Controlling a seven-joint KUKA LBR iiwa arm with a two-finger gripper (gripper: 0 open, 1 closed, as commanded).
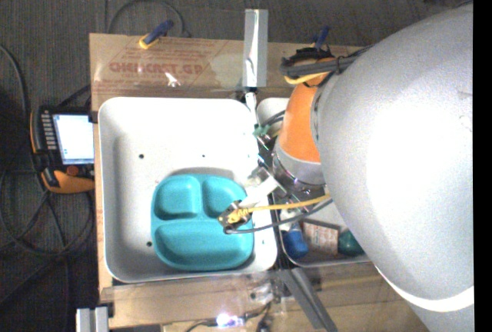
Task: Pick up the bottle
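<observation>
The pincer [265,173] hung just right of the teal divided plastic tray [200,223], its state impossible to tell; a blue-capped clear bottle [311,238] lay farther right.

Teal tray [196,224], white bin [154,131] — bottle [317,238] perhaps blue-capped.

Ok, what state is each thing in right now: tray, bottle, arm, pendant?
Teal tray: flat in the left bin, right way up.
Bottle: apparently on its side in the right bin, partly hidden under the arm.
Arm: wrist low over the divide between the bins.
Pendant: beside the left bin, screen lit.
</observation>
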